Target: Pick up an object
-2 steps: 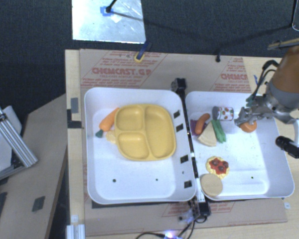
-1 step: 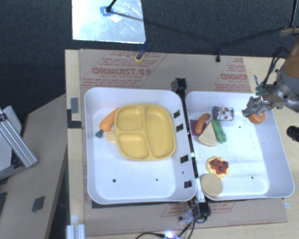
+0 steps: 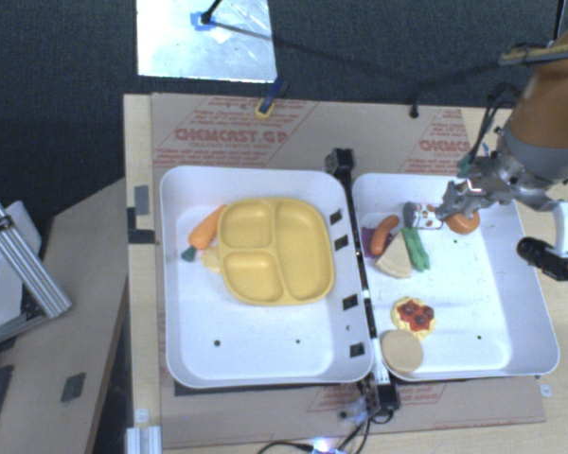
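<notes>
We see the end effector [image 3: 434,214] in the upper part of the right bin [image 3: 511,291], right of centre in the frame, reaching in from the grey arm [image 3: 540,130] at the upper right. We cannot tell how its fingers stand.

Just below and left of it lies a tight cluster of toy food: a green vegetable [image 3: 416,250], long and narrow and lying almost upright in the frame; a red sausage [image 3: 385,230] tilted beside it; a purple piece [image 3: 374,244] by the bin's left wall; and a pale wedge [image 3: 394,266] under the green one. These touch or overlap one another. An orange round thing [image 3: 465,222] sits just right of the end effector, partly hidden by it.

Lower in the same bin, near its left wall, are a small pizza [image 3: 414,316] with red topping and, just below it, a tan disc [image 3: 401,351] near the bottom corner. The bin's right half and lower right are bare white floor.

In the left bin [image 3: 185,343] a yellow divided tray [image 3: 270,251] takes the middle, with a carrot [image 3: 206,227] against its upper left edge. Both bins rest on the surface [image 3: 227,130].
</notes>
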You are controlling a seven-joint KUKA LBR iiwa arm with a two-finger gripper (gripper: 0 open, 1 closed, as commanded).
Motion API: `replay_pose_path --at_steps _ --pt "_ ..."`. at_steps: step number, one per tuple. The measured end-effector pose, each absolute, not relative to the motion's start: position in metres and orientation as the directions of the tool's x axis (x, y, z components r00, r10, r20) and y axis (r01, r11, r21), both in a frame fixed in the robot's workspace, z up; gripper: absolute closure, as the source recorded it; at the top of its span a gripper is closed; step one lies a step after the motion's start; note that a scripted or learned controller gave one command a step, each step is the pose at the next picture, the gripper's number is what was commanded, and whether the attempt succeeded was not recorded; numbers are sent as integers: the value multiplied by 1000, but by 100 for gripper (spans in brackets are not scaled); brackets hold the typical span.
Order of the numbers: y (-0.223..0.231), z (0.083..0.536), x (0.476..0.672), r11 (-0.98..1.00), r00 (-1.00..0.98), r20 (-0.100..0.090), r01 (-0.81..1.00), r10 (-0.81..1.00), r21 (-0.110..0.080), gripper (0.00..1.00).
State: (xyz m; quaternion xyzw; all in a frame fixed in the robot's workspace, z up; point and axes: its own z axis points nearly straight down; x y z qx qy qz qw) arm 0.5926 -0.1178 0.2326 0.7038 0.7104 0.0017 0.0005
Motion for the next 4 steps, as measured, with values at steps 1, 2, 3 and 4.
replay_pose_path --at_steps 1,2,3,4 --pt "-58 240 588 11 -11 3 1000 1000 2 100" --pt "0 244 579 11 -11 3 1000 1000 1 100" --pt "53 231 566 10 -10 3 1000 1000 0 100" --pt "116 228 575 11 -11 3 1000 1000 1 100"
